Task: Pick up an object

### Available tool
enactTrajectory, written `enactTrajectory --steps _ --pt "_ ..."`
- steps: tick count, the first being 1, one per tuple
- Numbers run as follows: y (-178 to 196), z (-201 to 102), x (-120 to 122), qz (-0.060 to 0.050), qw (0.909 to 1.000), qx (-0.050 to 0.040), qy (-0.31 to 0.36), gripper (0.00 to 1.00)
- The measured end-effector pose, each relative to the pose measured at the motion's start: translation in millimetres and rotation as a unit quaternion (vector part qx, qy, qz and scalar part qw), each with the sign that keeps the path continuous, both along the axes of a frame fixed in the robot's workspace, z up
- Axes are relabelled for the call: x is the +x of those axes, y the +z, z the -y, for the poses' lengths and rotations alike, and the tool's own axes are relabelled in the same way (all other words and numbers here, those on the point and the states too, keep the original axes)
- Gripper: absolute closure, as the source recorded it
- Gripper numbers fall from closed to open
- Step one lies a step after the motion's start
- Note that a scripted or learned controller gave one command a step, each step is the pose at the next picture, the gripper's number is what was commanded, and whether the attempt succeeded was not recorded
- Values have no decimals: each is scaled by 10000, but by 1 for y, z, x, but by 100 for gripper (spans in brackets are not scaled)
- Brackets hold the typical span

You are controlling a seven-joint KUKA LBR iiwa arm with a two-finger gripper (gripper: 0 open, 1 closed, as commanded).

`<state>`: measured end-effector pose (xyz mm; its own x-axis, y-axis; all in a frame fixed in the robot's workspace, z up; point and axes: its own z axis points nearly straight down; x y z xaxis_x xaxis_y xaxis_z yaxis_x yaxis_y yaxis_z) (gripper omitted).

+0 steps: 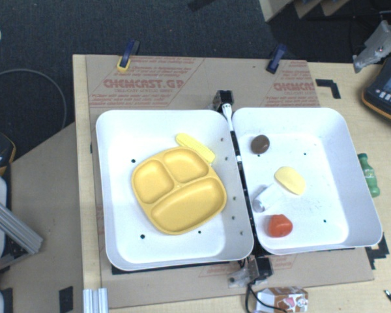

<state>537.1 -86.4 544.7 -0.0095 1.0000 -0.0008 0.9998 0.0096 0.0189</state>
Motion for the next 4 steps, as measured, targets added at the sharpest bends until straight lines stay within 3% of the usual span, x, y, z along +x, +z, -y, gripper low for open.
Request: enactTrajectory --steps 1,2,3,4 --pt "2 4 1 -60 10000 -10 -42 100" --pt "-89 17 -61 -151 9999 14 -67 100" --pt "-187 68 -59 -140 9999 9 -77 100" --pt "-134 -72 -57 -57 10000 14 25 100"
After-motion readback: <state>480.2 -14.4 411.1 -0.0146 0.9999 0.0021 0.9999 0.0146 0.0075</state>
